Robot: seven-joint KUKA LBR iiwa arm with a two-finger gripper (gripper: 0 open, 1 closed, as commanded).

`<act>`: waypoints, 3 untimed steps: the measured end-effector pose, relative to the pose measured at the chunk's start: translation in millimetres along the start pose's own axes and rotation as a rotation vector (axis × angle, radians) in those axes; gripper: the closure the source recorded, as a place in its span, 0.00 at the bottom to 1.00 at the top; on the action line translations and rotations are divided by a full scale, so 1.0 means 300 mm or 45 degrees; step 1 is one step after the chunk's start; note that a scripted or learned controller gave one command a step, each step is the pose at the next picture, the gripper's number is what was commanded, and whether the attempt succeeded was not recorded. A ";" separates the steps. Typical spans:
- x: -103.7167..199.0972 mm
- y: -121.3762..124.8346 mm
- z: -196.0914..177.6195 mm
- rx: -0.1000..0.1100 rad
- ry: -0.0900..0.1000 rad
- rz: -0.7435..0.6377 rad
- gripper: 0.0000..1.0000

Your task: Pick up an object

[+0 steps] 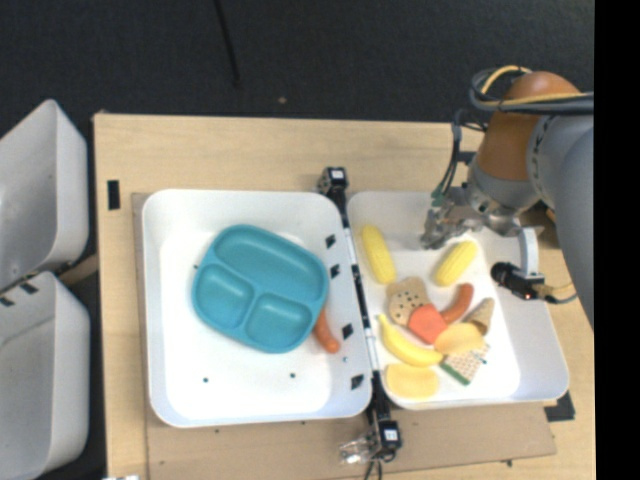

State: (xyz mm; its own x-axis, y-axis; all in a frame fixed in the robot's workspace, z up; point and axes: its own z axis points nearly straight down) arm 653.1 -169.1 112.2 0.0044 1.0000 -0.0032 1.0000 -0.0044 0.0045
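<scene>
1. The bench (120,158) is carrying two white bins side by side. The left bin (180,368) is holding a big blue divided plate (260,288), with a small orange carrot (327,334) lying just beside the plate's lower right edge.
2. The right bin (530,358) is where the action is: the arm (520,138) is reaching in from the right and hanging over the bin's upper part.
3. The toy food is piling up in the middle of that bin: a corn cob (377,253) near the divider, a second corn cob (456,260) further right, a banana (405,344), a sausage (456,303), a cookie (406,300) and a red chunk (427,322) touching each other.
4. The gripper (441,230) is sitting just above and left of the second corn cob. Can't tell whether the claw is apart or together, it's too small and dark.
5. Probably it's going for that cob. To do it well, it should be centring over the cob's middle, straddling its short width, and dropping straight down so it isn't rolling away.
</scene>
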 end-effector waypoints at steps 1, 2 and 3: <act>0.008 0.025 -0.210 -0.005 0.001 -0.008 1.00; 0.032 0.045 -0.407 -0.005 0.002 -0.009 1.00; 0.030 0.048 -0.431 0.002 0.003 -0.011 1.00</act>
State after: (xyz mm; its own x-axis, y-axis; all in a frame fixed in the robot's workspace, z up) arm 667.0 -159.8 241.6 -0.0044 1.0000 -0.0010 1.0000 0.0044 0.0031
